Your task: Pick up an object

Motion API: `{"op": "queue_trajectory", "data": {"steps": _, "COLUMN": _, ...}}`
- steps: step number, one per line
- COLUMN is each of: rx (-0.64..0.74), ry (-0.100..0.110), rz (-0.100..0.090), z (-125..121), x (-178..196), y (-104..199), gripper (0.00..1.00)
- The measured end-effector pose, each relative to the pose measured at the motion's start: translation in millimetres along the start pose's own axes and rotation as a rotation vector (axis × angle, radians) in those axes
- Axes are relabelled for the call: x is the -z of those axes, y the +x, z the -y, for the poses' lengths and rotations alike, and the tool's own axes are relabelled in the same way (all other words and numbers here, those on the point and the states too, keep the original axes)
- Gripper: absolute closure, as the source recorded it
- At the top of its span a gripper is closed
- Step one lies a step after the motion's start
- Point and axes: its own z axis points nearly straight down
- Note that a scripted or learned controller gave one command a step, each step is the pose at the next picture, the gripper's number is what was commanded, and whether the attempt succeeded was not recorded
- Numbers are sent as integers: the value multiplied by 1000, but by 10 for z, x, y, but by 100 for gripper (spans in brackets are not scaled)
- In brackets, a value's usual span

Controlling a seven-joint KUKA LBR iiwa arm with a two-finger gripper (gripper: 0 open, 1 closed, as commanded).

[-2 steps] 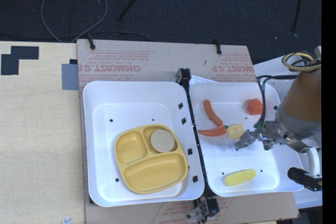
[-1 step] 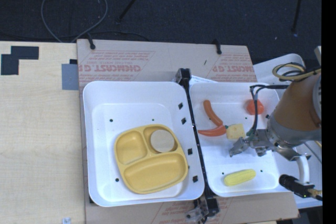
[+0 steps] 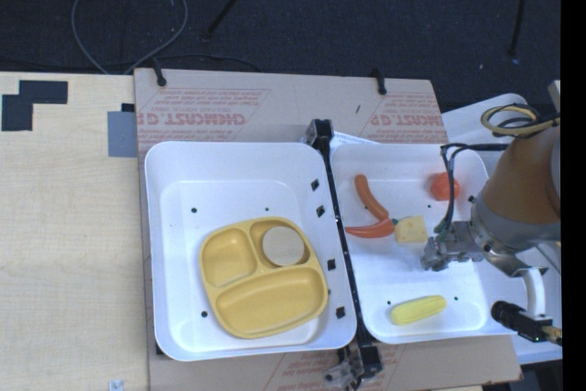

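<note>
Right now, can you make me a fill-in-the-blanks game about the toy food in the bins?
1. The yellow tray lies in the ____ bin.
2. The corn is colored ____.
3. The tray's compartment with the round lid is the ____-right one.
4. The gripper hovers over the ____ bin.

Missing words: left, yellow, top, right

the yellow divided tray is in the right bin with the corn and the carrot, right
Not quite. The camera view shows the yellow divided tray in the left bin. The corn and the carrot do lie in the right bin.
</note>
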Motion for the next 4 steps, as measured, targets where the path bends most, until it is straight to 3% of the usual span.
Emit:
{"op": "queue_trajectory", "data": {"steps": 2, "rx": 6, "ry": -5, "rz": 2, "z": -54, "x": 796, "y": -9, "gripper": 100}}
{"op": "queue_trajectory", "data": {"steps": 4, "rx": 10, "ry": -4, "rz": 1, "z": -198, "x": 952, "y": 1106, "gripper": 100}}
